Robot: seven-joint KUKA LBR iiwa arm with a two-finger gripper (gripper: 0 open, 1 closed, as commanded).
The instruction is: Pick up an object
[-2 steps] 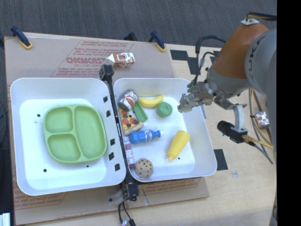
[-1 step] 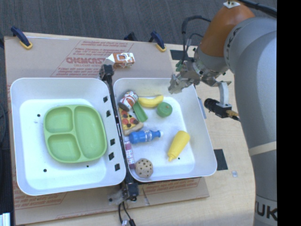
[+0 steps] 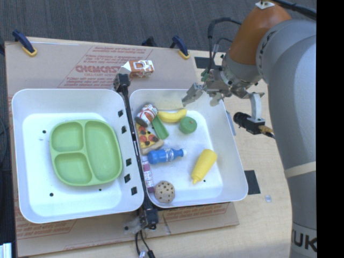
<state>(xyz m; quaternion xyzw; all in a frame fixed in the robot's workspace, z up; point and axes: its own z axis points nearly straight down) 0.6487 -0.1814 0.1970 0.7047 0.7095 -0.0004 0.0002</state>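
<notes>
Where the two white bins meet on the brown cardboard sheet [image 3: 97,63], the right bin [image 3: 228,160] holds all the loose toys. A banana [image 3: 172,115] lies near its far wall, smooth yellow plastic, gently curved, its long axis running left to right. Just right of it sits a round green fruit [image 3: 188,124], and at its left end a small striped can [image 3: 147,113] lies tilted. A green stick-like piece [image 3: 159,128] slants beside a pizza slice [image 3: 147,138] that rests against the bin's left wall. Below them a blue bottle [image 3: 165,155] lies on its side, cap pointing right. A yellow squeeze bottle [image 3: 203,165] lies diagonally, its nozzle toward the near left. A speckled round cookie [image 3: 164,191] sits in the near left corner.

The gripper [image 3: 192,94] hangs over the far right part of this bin, just above and right of the banana; its metal fingers look slightly parted and hold nothing.

The left bin [image 3: 27,144] carries a pale green divided plate [image 3: 86,152]. A small orange and white carton [image 3: 141,67] lies on the cardboard beyond the bins.
</notes>
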